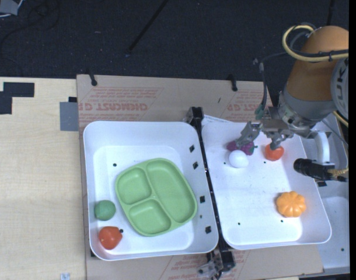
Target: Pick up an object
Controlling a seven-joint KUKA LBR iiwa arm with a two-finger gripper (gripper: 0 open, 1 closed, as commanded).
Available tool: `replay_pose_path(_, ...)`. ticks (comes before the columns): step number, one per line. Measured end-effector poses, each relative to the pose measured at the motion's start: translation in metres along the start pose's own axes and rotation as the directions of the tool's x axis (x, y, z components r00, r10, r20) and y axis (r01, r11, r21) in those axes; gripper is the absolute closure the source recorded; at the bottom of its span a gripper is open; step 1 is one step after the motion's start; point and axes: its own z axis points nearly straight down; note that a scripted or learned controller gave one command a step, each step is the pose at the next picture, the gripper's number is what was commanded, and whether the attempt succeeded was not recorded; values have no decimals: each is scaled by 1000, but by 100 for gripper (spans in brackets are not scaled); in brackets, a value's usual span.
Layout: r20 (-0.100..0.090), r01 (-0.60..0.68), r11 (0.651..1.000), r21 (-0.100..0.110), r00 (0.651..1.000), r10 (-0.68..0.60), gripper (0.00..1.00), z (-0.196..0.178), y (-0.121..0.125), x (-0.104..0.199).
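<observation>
A pale wooden bench [32, 179] bears two white bins. Nearest, the left bin [102, 139] holds a red fruit [110, 237], a green ball [105, 209] and a green divided plate [155, 196]. In the right bin [306, 229] lie an orange pumpkin [290, 204], then a white egg [238, 159] and a small tomato [274, 152]. The gripper [261, 140] hangs spread and empty above those two.

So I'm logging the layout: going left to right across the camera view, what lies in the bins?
Green ball → red fruit → green tray → white egg → small tomato → orange pumpkin.
</observation>
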Motion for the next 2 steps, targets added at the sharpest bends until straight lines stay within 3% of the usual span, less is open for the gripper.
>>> replay_pose_path(1, 1, 2, 1000, -13, 1000, -1, 0, -7, 2, 0)
replay_pose_path(2, 1, 2, 1000, -10, 1000, -2, 0, 37, 7, 3)
